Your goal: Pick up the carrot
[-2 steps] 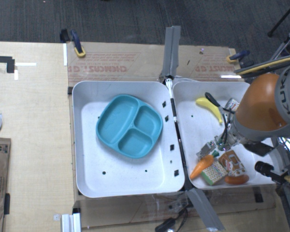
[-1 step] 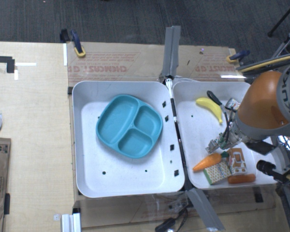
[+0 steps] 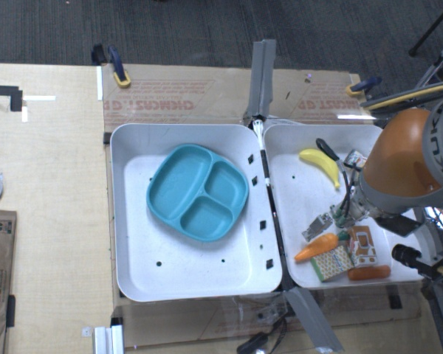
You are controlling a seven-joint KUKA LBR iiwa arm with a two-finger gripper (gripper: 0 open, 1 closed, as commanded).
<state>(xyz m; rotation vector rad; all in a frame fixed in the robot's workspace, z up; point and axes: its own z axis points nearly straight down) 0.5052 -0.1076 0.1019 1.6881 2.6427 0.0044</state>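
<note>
Carrot (image 3: 315,247), orange, tapered, lying slantwise in right bin (image 3: 292,198), jaws' state unclear.

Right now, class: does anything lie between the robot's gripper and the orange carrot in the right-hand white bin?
Nothing visible does. The gripper sits just above the orange carrot, near its thick end. A green-edged card and a red sausage-shaped toy lie beside the carrot, not over it.

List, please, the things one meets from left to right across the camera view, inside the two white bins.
Blue divided plate in the left bin → carrot in the right bin → banana → red sausage-like item near the front edge.
</note>
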